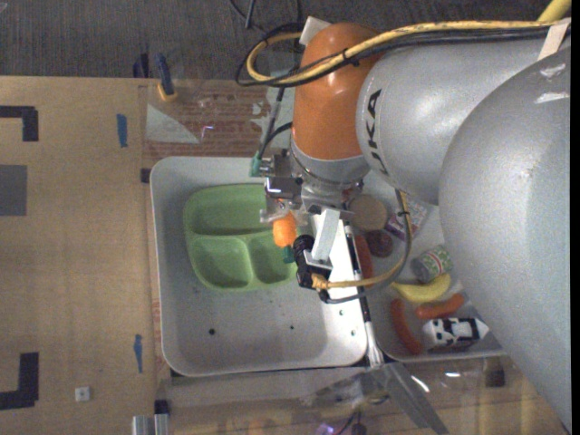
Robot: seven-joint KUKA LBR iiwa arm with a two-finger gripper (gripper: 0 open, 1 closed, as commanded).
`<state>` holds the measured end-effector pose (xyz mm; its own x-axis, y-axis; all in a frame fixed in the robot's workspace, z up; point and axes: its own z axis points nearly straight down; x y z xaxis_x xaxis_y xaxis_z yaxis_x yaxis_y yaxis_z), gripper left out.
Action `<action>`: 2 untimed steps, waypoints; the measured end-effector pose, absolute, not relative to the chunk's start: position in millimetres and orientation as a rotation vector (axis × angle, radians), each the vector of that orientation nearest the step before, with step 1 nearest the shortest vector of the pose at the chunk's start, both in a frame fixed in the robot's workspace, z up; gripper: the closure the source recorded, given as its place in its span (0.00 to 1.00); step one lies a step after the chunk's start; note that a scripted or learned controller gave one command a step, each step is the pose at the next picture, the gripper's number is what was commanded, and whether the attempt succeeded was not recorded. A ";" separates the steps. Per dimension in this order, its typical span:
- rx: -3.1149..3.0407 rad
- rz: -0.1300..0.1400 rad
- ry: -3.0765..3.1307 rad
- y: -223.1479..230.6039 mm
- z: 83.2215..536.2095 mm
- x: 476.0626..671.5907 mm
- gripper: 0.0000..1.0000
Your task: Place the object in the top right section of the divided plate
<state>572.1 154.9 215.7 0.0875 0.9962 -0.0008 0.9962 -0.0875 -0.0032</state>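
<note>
At the left of the camera view lay the tan bench top [72,243], bare but for black corner marks and strips of blue tape. Next came the left white bin [181,333], and in its upper part sat the green divided plate [222,243], with one large section and smaller ones alongside.

Over the plate's right edge hung the gripper [292,234], below the orange wrist band [331,89] of the grey arm [471,125]. A small orange object [284,231] showed right at the gripper's tip, above the plate's right-hand sections. It looked to be carried there, though whether the fingers were clamped on it, or how they stood at all, I could not tell (the wrist body and cabling crowd that spot).

Further right, the second bin [408,347] held a banana [424,289], red sausage-like pieces [405,324], a small can [433,263] and a black-and-white toy [451,331].

By my judgement the step in hand was the carry and placing: the object was already over the plate, not yet set down. The next move would call for lining up over the top right section, lowering close to its floor, and letting go cleanly so the piece does not roll across a divider.
</note>
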 end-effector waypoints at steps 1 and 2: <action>-1.957 -0.002 -2.459 175.4 229.7 586.0 1.00; -1.391 0.001 -2.815 208.7 193.4 534.1 1.00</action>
<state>534.1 208.7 193.4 -0.6075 0.7943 0.0017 0.7943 0.6075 -0.0015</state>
